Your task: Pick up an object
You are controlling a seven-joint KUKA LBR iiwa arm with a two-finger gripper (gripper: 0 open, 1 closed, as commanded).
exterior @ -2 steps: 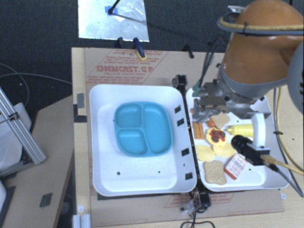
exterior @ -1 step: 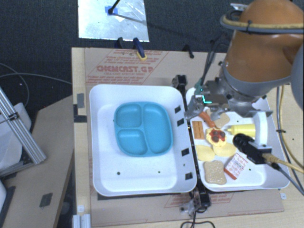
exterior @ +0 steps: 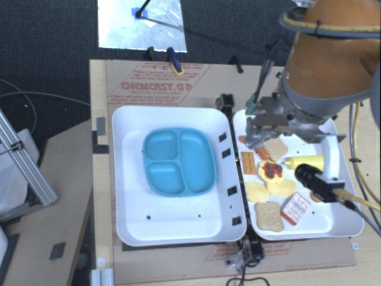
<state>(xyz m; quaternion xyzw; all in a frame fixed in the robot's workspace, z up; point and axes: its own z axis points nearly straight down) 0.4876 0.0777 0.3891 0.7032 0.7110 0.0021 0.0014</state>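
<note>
A grey KUKA arm (exterior: 333,52) with an orange band reaches in from the right over two shallow white bins set side by side on a bench, seen from the fixed overhead camera; the left bin (exterior: 128,219) carries a blue divided plate (exterior: 178,161) with three compartments, lying flat near its centre; the right bin (exterior: 342,222) holds a scatter of toy food, the candidates for picking; the gripper (exterior: 255,137) hangs low over the upper left part of that bin, close above a tan bread slice (exterior: 276,149) and an orange strip (exterior: 248,162) whose long axis runs up and down the frame (whether the pincer is apart or together cannot be told from here, since the wrist hides it); a yellow banana-like piece (exterior: 306,161) lies with its long axis across the bin, left to right; below it sit a yellow round with red and dark toppings (exterior: 274,173), a pale yellow slice (exterior: 258,191), a speckled cracker (exterior: 269,216) and a red-and-white packet (exterior: 295,208) tilted on a diagonal; nothing is seen between the fingers.
</note>
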